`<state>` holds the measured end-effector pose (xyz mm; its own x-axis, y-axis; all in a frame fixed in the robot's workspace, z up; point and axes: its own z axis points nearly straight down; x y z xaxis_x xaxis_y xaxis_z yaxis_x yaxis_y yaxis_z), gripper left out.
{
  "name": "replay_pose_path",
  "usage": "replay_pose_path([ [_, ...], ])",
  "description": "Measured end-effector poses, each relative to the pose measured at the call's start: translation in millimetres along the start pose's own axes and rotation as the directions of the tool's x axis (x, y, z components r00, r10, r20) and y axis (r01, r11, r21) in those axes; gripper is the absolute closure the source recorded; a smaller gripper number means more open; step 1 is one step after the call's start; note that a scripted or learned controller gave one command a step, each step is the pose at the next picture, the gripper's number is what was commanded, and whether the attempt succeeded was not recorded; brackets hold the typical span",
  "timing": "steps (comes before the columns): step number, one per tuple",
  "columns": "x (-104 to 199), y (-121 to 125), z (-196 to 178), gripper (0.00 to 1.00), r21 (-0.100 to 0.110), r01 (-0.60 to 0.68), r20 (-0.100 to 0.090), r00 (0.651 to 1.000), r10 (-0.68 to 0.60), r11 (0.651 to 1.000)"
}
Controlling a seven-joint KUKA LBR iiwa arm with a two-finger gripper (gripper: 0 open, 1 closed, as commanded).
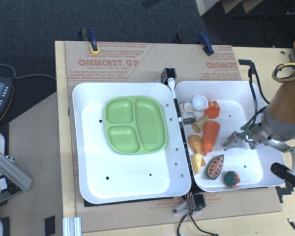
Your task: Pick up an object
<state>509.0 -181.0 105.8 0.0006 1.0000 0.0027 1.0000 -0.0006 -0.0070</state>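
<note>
Mostly the objects crowd the left half of the right bin (246, 93), along the wall it shares with the left bin (83, 132). Seven can be counted, though the small ones near the top overlap and the count may be off by one: a white cap (199, 103), a small orange piece (212, 110) beside it, a cone (200, 123), an orange bottle (210, 136) lying lengthwise, a yellow-orange piece (194, 143), a yellow piece (197, 161) below that, a watermelon slice (215, 166), and a green-and-red strawberry (230, 178) near the front rim. A small can (188, 118) also seems to lie against the dividing wall.

One gripper (232, 140) hangs over the middle of the right bin, just right of the bottle and above the watermelon slice, its arm (285, 107) entering from the right. Its fingers appear slightly parted with nothing between them, though at this size that is hard to confirm. Bare white floor lies under and to the right of it, giving free room on that side; the left side is tight with objects touching or nearly touching.

One green divided plate (136, 125), with three compartments, sits in the upper middle of the left bin, with bare floor all round it, widest toward the front.

Both bins rest on a board (137, 58) printed with red lettering and held by two blue clamps (92, 39) at its far edge. Dark carpet (64, 9) surrounds the bench.
</note>
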Motion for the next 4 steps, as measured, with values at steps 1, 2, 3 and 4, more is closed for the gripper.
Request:
replay_pose_path([
  [1, 1, -1, 23, 0.0, -0.002, 0.001, 0.001, 1.0, -0.001, 1.0],
  [2, 0, 0, 11, 1.0, -0.008, 0.0, 0.003, 1.0, 0.0, 1.0],
  [3, 2, -7, -36, 1.0, -0.012, 0.001, 0.005, 1.0, -0.001, 1.0],
  [4, -1, 0, -99, 1.0, -0.015, 0.002, 0.006, 1.0, -0.002, 1.0],
])
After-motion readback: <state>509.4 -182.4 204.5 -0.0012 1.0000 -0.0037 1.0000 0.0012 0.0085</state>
